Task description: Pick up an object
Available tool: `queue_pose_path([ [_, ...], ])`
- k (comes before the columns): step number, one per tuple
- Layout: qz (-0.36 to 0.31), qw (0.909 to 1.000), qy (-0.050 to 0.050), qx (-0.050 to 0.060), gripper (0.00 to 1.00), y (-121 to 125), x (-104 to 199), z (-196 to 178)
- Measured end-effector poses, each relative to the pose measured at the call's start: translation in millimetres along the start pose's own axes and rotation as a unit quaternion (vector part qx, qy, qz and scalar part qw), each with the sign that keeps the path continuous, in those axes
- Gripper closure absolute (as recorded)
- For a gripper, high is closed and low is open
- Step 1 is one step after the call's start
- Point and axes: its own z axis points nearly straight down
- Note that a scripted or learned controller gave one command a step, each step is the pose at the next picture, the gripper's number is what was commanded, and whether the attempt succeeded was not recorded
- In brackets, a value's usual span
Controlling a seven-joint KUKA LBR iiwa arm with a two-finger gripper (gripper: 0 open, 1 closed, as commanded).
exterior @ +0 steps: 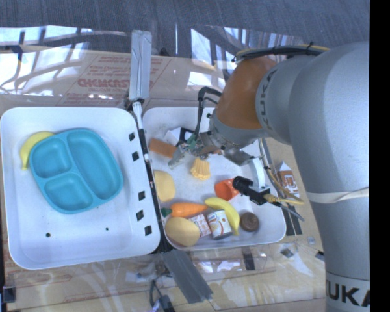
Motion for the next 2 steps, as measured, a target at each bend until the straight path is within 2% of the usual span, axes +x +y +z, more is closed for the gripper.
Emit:
queue_pose_path([
  [1,-0.047,0.9989,0.000,0.002,0.00,19.8,-17.8,-17.6],
  [2,-0.183,0.9830,0.002,0.003,0.00,-65.6,-13.4,-27.2],
])
